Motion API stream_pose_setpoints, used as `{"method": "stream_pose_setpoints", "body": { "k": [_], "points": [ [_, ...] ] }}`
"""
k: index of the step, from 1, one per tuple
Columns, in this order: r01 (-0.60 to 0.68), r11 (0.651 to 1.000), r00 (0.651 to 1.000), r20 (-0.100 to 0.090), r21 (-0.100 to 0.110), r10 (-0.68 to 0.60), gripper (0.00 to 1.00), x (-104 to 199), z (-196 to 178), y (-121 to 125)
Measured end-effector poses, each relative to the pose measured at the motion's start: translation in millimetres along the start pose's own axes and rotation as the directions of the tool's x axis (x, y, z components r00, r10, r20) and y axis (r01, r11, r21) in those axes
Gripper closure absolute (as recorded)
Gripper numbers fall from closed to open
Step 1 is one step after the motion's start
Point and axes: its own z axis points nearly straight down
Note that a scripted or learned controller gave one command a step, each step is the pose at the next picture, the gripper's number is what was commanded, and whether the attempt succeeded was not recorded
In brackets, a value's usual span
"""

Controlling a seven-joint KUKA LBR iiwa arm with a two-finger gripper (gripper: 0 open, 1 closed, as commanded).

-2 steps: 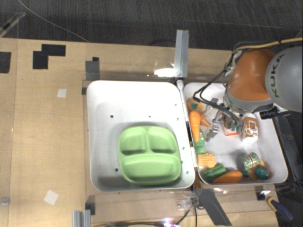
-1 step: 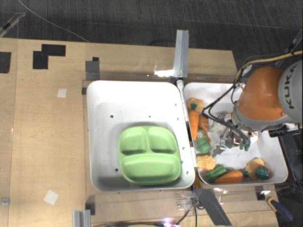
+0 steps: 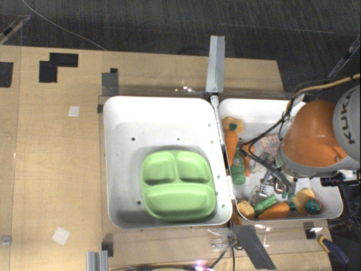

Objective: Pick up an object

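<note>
We see the claw (image 3: 269,192) lowered into the right bin (image 3: 265,107), just above a green piece (image 3: 265,202) and an orange carrot-like piece (image 3: 275,210) near its front wall; we cannot tell its grip. The left bin (image 3: 130,117) holds a green divided tray (image 3: 178,184).

The arm (image 3: 345,130) bears dark letters reading "KUK" on its grey casing at the right edge.
</note>
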Motion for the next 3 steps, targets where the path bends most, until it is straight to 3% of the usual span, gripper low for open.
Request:
{"method": "stream_pose_setpoints", "body": {
  "k": [1,2,3],
  "points": [
    [-0.12,0.993,0.993,-0.007,-0.001,0.12,0.0,-65.3,2.9,14.5],
    [-0.196,0.98,0.98,-0.01,0.005,0.197,0.0,-84.8,3.8,23.2],
    [-0.341,0.94,0.94,-0.006,0.0,0.341,0.0,-64.4,3.0,19.7]
  ]
}}
